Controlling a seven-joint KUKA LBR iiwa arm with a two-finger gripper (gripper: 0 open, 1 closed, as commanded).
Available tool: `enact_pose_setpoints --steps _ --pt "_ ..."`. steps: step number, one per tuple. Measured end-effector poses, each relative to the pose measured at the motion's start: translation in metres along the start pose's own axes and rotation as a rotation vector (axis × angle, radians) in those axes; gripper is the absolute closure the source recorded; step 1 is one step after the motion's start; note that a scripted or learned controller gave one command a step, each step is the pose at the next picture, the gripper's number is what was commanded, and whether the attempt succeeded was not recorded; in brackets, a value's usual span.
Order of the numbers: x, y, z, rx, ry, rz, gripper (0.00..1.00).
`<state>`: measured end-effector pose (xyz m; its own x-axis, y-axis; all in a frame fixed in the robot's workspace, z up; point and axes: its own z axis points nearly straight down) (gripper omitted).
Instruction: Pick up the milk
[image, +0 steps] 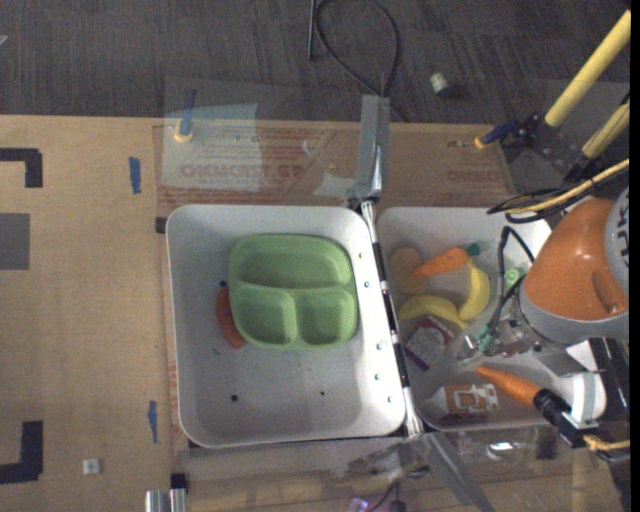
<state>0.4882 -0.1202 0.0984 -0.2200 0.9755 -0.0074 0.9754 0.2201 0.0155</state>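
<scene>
Two bins sit before you; the milk (472, 400) lies flat just below the hand (497, 338), beside a carrot (510, 384). Hand state: cannot tell. Descend squarely across the carton, avoiding the carrot.

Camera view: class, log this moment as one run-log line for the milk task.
arm: over right bin | gripper: above bin items, near banana | milk: lying at bin's near edge, not held | green tray: left bin
</scene>
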Motion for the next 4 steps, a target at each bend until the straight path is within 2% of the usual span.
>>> enact_pose_setpoints --steps 1,2,3,4 --pt "-0.025 -0.012 -0.100 0.017 0.008 -0.054 1.00" --pt "-0.093 0.017 -0.217 0.015 0.007 -0.175 1.00" --pt "-0.112 0.030 -0.282 0.015 0.007 -0.160 1.00" --pt "-0.042 0.049 -0.286 0.017 0.010 -0.257 1.00"
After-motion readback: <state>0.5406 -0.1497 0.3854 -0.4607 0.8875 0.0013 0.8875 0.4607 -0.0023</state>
